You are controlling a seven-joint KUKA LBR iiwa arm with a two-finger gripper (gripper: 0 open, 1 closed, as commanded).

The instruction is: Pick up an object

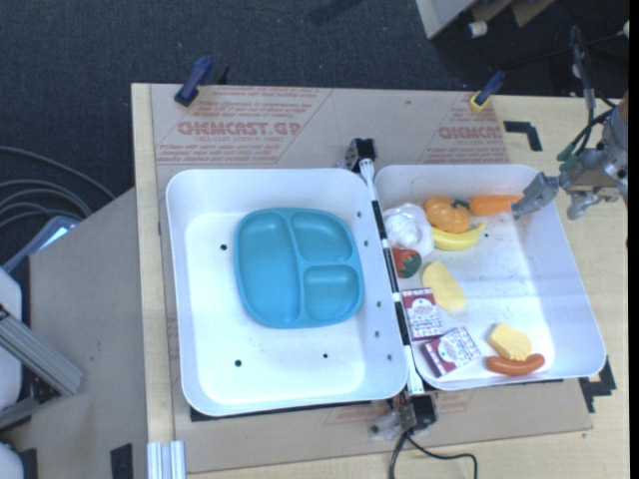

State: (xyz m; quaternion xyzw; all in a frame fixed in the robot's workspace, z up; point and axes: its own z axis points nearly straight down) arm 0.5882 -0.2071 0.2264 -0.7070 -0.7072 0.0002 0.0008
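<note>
My gripper [555, 200] hovers over the far right part of the right bin [564, 297], open with nothing between its fingers. Its left fingertip [527, 199] sits just right of an orange carrot [491, 205]. To the carrot's left lie an orange fruit [443, 213], a yellow banana [458, 238] and a white lump [407, 226]. Nearer the front are a red and green piece [404, 260], a pale yellow piece [444, 285], two printed packets [423, 313] [455, 348], a yellow block [510, 341] and a sausage [515, 364].
The left bin [200, 347] holds a blue divided plate [298, 265]. A black rail [384, 267] runs between the two bins. The right bin's bare floor spreads around its middle and right side. Blue clamps [193, 81] [486, 90] sit at the bench's back edge.
</note>
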